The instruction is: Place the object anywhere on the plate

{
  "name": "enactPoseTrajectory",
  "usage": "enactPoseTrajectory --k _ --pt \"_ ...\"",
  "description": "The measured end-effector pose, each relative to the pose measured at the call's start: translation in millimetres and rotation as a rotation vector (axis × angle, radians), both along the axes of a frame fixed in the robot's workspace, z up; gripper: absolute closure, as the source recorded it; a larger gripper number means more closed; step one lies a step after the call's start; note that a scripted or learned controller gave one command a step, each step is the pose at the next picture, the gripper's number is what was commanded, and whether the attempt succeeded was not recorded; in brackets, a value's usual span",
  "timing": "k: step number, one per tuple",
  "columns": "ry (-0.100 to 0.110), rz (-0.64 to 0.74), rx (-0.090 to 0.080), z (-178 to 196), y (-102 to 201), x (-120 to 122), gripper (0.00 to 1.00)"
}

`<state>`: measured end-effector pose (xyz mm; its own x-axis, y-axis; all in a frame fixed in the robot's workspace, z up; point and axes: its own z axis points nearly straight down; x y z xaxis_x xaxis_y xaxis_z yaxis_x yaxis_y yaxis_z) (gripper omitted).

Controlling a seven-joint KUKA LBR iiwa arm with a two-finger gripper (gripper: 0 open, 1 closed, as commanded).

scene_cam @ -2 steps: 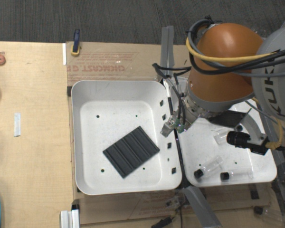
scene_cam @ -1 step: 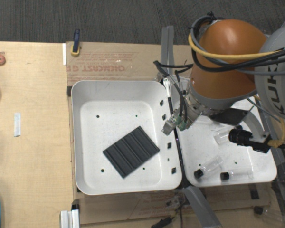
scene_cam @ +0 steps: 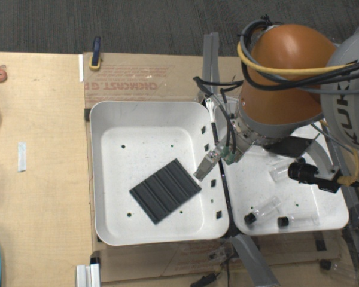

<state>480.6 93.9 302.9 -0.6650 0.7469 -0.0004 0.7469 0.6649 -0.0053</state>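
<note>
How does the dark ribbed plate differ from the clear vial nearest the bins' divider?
The plate is dark grey, flat and ribbed; the vial is clear with a black cap. The plate is far larger than the vial. The plate lies in the left bin, the vial in the right bin. Both lie slanted.

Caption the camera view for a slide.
Gripper at the left bin's right wall, beside the dark ribbed plate; clear items lie in the right bin.

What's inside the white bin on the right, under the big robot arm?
In the right bin, near its front edge, lie a few small clear pieces with black ends. The arm covers the bin's back part, so anything there is hidden.
</note>
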Motion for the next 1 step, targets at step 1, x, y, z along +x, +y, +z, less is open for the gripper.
enactPoseTrajectory --k 1 --pt "0.001 -0.003 -0.001 8.0 -1.3 1.1 1.0"
